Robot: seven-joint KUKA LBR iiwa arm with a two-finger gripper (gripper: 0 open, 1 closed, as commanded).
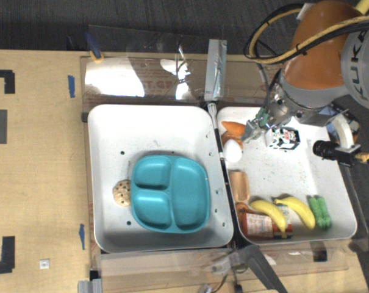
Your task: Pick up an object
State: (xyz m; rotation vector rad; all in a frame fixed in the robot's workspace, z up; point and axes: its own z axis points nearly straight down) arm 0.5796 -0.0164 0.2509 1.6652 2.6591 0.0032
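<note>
Orange-banded arm (321, 35) lettered "KU", hand (257, 126) near carrot (233, 128); grip state unclear

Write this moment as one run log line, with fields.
gripper: over right bin, upper left corner | nearest: carrot, egg | holding: nothing seen | left bin: teal tray, cookie

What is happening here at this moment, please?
A grey and orange robot arm reaches in from the right over the right bin. Its gripper is low at the bin's back left corner, right beside an orange carrot-like piece and a white egg-like object. Two bananas, a green item and a can lie along the front. The left bin holds a teal divided plate and a cookie.
</note>
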